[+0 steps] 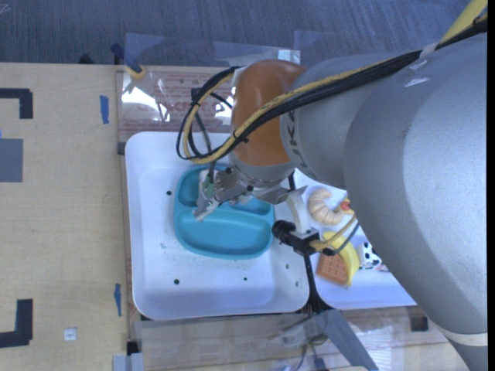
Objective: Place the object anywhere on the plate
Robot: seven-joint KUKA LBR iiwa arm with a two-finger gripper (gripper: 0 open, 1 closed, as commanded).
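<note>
Currently the gripper (pixel 210 198) is hovering low over the blue divided plate's (pixel 224 238) ten o'clock compartment, presumably for placing; whether it is gripping anything, I cannot tell.

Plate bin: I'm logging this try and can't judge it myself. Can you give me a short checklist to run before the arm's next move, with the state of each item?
1. Plate lies flat in the left bin: ok.
2. Gripper is over the plate's upper left part: ok.
3. Object is between the gripper's tips: cannot tell, the wrist hides them.
4. Bare plate surface to set something on: ok, its lower half is free.
5. Toys in the right bin, croissant, banana and waffle, lie apart from the plate: ok.
6. Cable hangs away from the plate: ok.
</note>
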